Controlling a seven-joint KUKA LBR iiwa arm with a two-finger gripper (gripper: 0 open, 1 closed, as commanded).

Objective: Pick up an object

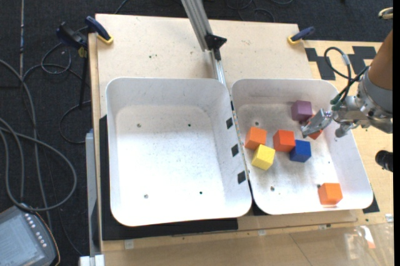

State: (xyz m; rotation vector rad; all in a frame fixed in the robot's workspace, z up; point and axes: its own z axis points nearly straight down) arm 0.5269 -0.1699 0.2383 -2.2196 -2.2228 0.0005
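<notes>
Arm (pixel 382 87): cut off by the right edge of the frame, so you see just its wrist end.
Gripper (pixel 319 125): too small and blurred for you to read.
Red block (pixel 317 132): mostly hidden under the gripper, right of centre; you get a sliver.

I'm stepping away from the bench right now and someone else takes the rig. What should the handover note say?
Gripper: low in the right bin, beside a red block; grasp not confirmed.
Also in the right bin: purple block, two orange blocks near the centre, yellow block, blue block, another orange block at the near corner.
Done: nothing visibly lifted.
Left: secure one block and raise it.
</notes>
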